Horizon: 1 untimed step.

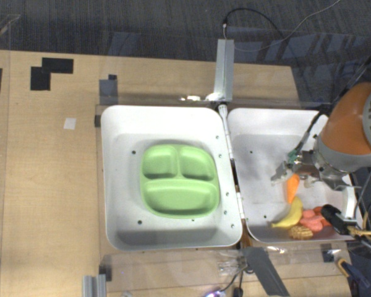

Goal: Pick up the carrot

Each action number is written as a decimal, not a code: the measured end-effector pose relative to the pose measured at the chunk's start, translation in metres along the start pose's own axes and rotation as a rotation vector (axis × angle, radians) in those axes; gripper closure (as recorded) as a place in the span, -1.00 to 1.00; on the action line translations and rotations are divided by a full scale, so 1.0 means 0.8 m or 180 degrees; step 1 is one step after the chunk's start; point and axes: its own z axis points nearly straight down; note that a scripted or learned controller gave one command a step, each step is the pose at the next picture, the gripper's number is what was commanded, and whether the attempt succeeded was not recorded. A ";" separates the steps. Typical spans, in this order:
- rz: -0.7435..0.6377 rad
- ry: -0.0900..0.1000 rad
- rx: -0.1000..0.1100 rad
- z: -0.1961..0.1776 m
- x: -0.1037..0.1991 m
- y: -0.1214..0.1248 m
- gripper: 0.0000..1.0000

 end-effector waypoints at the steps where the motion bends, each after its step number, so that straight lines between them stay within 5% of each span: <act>1: -0.0721 0.0000 -0.0030 0.045 -0.035 0.032 -1.00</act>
